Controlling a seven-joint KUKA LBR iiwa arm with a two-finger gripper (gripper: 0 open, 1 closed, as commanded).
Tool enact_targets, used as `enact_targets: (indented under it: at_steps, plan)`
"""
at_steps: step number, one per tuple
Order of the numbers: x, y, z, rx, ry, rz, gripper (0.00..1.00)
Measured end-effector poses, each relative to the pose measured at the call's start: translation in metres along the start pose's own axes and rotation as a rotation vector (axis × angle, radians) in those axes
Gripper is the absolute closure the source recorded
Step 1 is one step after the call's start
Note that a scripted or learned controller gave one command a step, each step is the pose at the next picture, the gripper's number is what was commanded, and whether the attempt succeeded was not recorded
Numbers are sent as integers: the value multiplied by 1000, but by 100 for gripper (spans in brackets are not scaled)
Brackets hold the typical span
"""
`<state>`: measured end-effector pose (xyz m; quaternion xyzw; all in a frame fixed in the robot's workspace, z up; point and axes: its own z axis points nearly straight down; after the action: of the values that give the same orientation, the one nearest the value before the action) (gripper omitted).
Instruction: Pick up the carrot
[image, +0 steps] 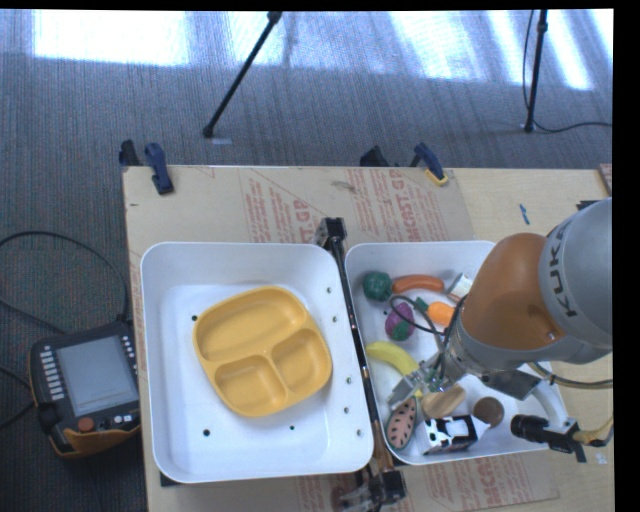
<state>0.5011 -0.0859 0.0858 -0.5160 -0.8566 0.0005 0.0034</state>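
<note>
Carrot (418, 284) lying in right bin (470, 250), near far wall, beside green vegetable (377, 286). End effector (428, 375) low over bin's middle, close to banana (390, 356) and brown bread piece (443, 403); grip state impossible to tell. Yellow 3-compartment plate (262, 349) in left bin (160, 300). Both bins on counter (250, 195).

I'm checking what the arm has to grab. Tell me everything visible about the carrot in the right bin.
The carrot is a small orange toy, smooth like plastic, with a long tapering shape. It lies flat and about level across the view near the far wall of the right bin. A dark green round toy sits at its left end; a white piece is at its right. Whether they touch is unclear. The arm hangs to its right, apart from it.
</note>
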Motion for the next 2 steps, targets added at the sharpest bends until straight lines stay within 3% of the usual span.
enact_targets:
  at_steps: [1,2]
  plan:
    - [-66,54,-2,-3,-3,378,0]
    - [-135,16,-3,-3,-6,254,0]
